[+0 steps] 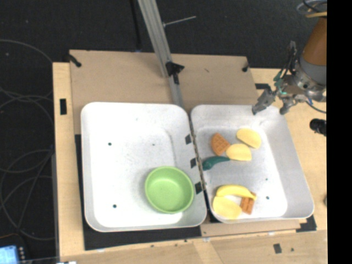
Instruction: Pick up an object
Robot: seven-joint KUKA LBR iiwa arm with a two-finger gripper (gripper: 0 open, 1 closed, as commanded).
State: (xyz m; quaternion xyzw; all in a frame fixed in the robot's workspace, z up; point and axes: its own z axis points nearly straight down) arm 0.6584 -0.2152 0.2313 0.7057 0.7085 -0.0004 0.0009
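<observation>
Nearest the lens, along the lower edge of the frame, lies the front of the desk, which carries two white bins. Left bin holds a green bowl at its lower right. Right bin holds the candidates: a yellow banana and yellow round piece at the bottom, two yellow pieces higher up, an orange-brown piece, a teal utensil and a small orange block. At upper right the tool hovers over the right bin's top rim, fingers spread and grasping nothing (so the pick looks not yet begun). No readable writing.
</observation>
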